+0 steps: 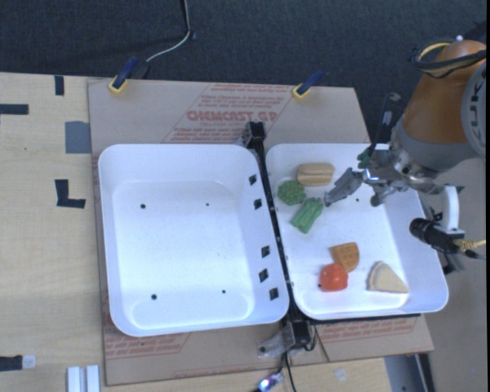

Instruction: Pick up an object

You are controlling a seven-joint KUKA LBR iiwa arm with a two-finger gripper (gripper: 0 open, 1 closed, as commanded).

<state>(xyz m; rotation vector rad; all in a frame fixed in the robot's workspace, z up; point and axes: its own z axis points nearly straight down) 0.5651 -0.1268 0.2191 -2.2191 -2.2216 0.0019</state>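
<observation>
over the right bin (425,300) the gripper (340,193) hangs with its fingers (343,188) parted and grasping nothing, just right of the green vegetable (307,215). beside that lie a broccoli floret (291,192) and a bread roll (314,173). nearer the front sit an orange piece (345,256), a red tomato (333,278) and a cheese wedge (386,278).

Gripper (336,194) over right bin (425,300), far half. Bread roll (315,173) just behind-left of it; broccoli (291,192) left; pickle (307,215) just left-front, near tips. Orange piece (345,256), tomato (333,278), cheese wedge (386,278) nearer front. Left bin (122,211) beyond divider, w/ nothing near gripper.
</observation>
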